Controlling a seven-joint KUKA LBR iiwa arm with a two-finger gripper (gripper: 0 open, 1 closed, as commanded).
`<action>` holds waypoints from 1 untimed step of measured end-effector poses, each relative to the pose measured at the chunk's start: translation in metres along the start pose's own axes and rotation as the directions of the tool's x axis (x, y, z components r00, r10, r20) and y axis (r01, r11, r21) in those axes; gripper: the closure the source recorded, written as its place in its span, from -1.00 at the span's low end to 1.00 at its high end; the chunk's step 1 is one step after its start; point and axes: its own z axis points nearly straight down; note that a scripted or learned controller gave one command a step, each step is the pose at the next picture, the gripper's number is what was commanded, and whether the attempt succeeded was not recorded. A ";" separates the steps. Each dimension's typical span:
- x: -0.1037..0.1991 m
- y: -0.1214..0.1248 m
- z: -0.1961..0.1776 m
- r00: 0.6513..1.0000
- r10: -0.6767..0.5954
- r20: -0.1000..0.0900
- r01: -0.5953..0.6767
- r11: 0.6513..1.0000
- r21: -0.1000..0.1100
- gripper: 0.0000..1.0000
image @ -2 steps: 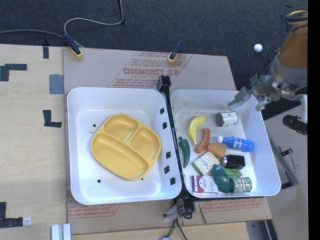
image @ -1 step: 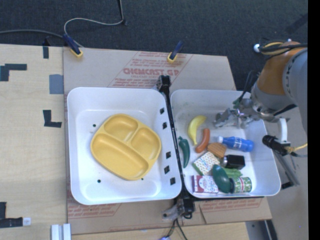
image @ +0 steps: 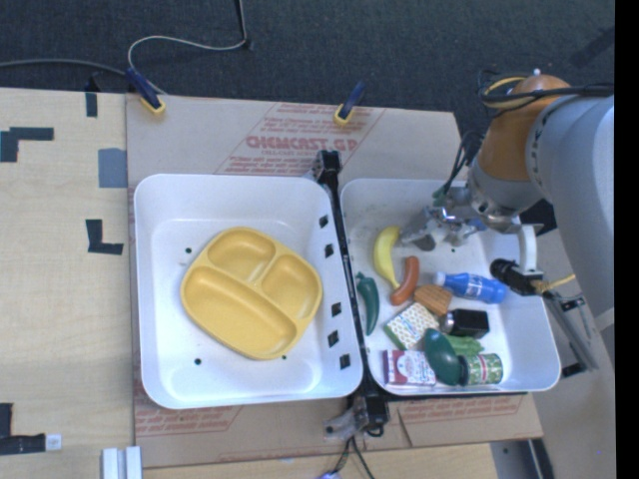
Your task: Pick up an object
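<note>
A fixed camera looked down at a slant on two shallow white bins set side by side on a cardboard-covered bench. The left bin point(image: 160, 297) held a yellow divided plate point(image: 252, 291) and nothing else that could be made out.

The right bin point(image: 544, 352) was crowded, and a yellow banana point(image: 385, 252) near its upper left served as the landmark. Just right of and below the banana lay an orange-red sausage point(image: 404, 279). To the banana's lower left, against the bin's left wall, lay a dark green pepper point(image: 367, 301). Farther right of the banana lay a blue bottle point(image: 474, 287) on its side. Well below the banana were a patterned card packet point(image: 411, 324), a green can point(image: 479, 368) and other small items packed close together.

The grey arm point(image: 574, 158) with its orange band point(image: 509, 138) reached in from the right. Its gripper point(image: 447, 224) hovered just right of the banana's upper end, above bare bin floor. Whether it was spread or closed could not be told, and nothing was seen in its grasp.

To do the pick well, the banana and the sausage looked like the nearest targets. The arm would likely need to shift toward the banana, line the gripper across its narrow width and descend straight. The sausage lay close by, so a centred approach would matter to avoid nudging it.
</note>
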 end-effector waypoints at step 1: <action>0.000 -0.002 -0.009 1.000 0.000 0.000 0.000 1.000 0.007 1.00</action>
